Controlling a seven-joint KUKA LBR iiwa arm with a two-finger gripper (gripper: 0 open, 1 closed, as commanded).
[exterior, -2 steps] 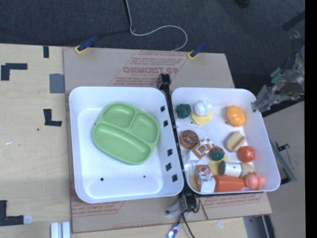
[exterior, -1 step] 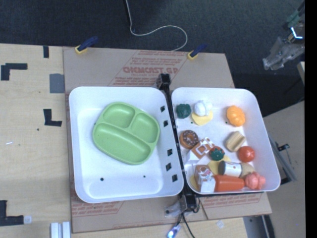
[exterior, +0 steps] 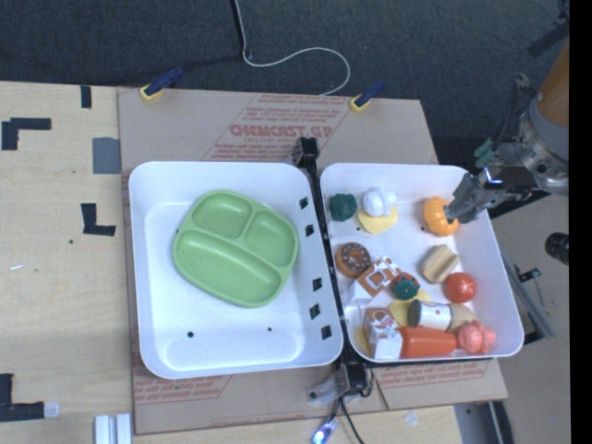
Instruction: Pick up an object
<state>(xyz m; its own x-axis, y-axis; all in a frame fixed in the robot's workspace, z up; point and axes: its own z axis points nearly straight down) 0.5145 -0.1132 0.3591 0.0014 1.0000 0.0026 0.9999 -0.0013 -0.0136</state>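
At the near edge of your right bin [exterior: 504,276] you have the tightest clutter: an orange carrot-like piece [exterior: 427,343] lying flat, a pink toy [exterior: 475,338] touching its right end, and a small white and red carton [exterior: 380,332] at its left end. Just behind them a dark-capped cylinder [exterior: 431,315] lies on its side, with a red tomato [exterior: 459,287] and a tan bread roll [exterior: 437,264] beyond it to the right, and a green-topped piece [exterior: 404,288], a checked red and white wrapper [exterior: 379,275] and a chocolate doughnut [exterior: 352,259] toward the divider. Farther back sit a dark green ball [exterior: 343,207] and a white and yellow toy [exterior: 377,210], close together. At the far right of that bin the gripper [exterior: 453,213] is down against an orange fruit [exterior: 437,216], touching its right side; you cannot tell from here whether the fingers are apart or closed on it, since the tips merge with the fruit. Nothing else crowds that fruit. In the left bin [exterior: 148,248] a light green divided plate [exterior: 237,246] lies alone, well apart from the arm
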